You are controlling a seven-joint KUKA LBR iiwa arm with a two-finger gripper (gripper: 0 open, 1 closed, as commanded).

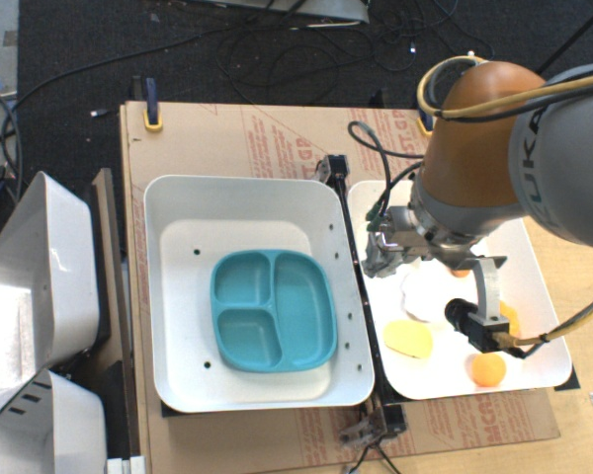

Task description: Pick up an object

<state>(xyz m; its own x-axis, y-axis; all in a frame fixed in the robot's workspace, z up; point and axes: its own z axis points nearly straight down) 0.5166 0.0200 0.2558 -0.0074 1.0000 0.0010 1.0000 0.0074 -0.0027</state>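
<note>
Arm point(494, 146) over right bin point(549, 294); end effector point(437, 275) state cannot tell. Risk: yellow piece point(408, 340) and orange ball point(488, 367) lie apart, ball rolls from off-centre pinch.

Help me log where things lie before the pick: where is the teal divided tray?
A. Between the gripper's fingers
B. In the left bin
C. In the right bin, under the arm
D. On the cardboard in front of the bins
B: the teal tray lies flat on the floor of the left bin, while the arm reaches over the right bin.
</note>
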